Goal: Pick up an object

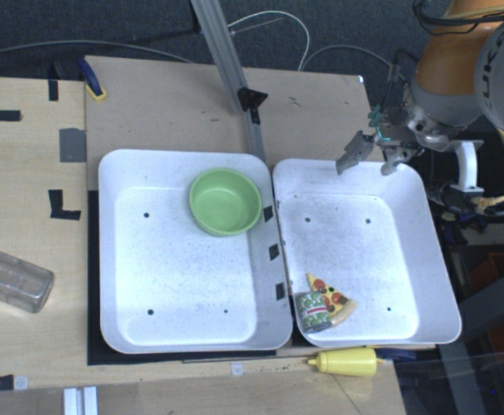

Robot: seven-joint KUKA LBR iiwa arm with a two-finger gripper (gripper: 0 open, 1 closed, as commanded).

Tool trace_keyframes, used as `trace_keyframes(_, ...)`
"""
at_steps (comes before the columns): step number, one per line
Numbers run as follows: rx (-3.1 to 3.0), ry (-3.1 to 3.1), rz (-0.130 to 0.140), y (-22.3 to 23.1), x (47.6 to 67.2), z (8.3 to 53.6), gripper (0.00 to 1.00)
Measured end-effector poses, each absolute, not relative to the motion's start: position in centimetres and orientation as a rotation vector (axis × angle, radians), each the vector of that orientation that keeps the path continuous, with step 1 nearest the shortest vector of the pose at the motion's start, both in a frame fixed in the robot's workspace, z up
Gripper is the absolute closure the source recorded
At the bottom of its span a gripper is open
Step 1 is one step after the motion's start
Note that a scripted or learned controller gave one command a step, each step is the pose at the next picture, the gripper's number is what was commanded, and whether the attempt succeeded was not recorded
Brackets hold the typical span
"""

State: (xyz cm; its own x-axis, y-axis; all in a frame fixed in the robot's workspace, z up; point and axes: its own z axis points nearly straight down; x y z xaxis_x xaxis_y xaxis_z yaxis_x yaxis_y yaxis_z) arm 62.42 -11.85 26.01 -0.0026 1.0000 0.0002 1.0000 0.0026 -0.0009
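A green bowl (226, 201) sits upright in the left bin (130, 258), near its far right corner. In the right bin (407, 258) a pizza-slice toy (331, 301) lies by the front left corner, next to a small green and grey packet (312, 311). My gripper (371, 157) hangs over the far rim of the right bin, well away from those objects. Its two grey fingers (353, 155) are spread apart with nothing between them.
A yellow bottle (348, 362) lies on the bench just in front of the right bin. A clear plastic container (9, 277) lies at the far left. A grey pole (226, 46) slants down to the bins' far junction. Cables run behind the bench.
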Motion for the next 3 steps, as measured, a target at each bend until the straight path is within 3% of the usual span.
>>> trace_keyframes(1,-2.217,-2.224,0.001,-11.8,62.4,26.0,0.00)
trace_keyframes(2,-2.215,-2.221,0.008,-11.2,63.0,20.1,0.00)
trace_keyframes(3,-2.215,-2.219,0.009,-11.0,62.0,14.1,0.00)
